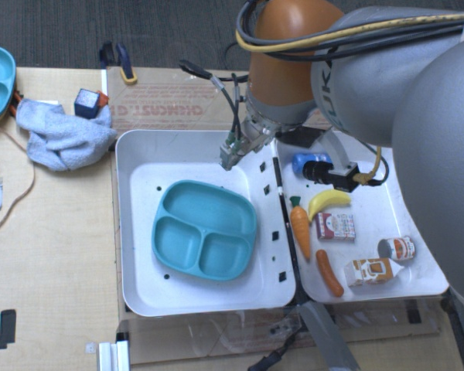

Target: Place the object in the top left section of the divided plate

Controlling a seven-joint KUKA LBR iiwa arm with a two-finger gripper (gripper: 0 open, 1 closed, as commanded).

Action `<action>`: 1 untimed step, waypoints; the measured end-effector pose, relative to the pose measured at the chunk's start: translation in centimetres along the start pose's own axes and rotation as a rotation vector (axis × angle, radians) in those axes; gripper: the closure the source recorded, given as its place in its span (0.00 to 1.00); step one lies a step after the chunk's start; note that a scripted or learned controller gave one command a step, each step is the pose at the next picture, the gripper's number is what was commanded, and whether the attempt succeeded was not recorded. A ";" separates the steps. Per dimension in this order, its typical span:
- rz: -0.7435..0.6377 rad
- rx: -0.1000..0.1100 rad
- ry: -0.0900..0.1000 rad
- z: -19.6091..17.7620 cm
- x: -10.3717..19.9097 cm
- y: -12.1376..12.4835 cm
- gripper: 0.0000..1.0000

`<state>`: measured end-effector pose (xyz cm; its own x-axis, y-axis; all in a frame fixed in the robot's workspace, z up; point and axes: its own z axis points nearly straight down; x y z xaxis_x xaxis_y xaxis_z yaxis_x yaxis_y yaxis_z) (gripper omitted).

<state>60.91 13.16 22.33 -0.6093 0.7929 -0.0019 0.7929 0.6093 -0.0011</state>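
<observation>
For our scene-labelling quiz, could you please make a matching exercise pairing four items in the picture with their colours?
Things:
1. divided plate
2. banana
3. carrot
4. cloth

Colours:
A. orange
B. grey
C. teal
D. yellow

Pairs: 1-C, 2-D, 3-A, 4-B

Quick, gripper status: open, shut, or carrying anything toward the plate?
Gripper: cannot be told from this angle. It hangs over the back edge of the left bin, above the divided plate, with no object seen in it.
</observation>
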 end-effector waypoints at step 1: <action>-0.009 0.002 0.002 5.3 4.3 -6.1 1.00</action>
<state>53.40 12.84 17.05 -0.6166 0.7873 0.0003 0.7873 0.6166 -0.0031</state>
